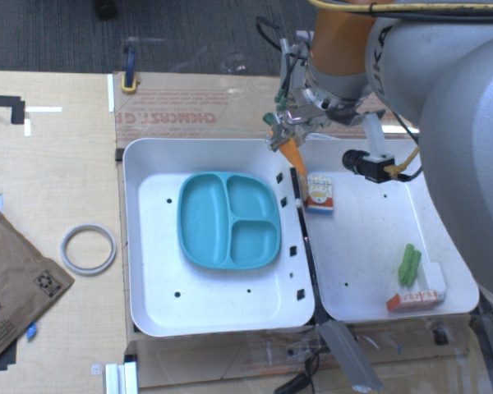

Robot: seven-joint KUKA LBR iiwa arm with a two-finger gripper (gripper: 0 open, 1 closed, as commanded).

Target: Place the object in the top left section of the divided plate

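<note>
arm [444, 97] cut off at right edge, cardboard box [8, 290] cropped left

Two white bins side by side, left bin [148, 302] and right bin [370, 286], mid-frame. In right bin: small carton [319, 194] with red-white print at upper left, green pod-shaped item [409, 264] lower right, red-and-white flat box [416, 298] just below it. Left of the bins on the counter [57, 171]: tape ring [88, 248], brown cardboard box [12, 286] at lower left. Blue clamp [130, 68] at top, on the cardboard sheet [197, 109] behind the bins.
</note>
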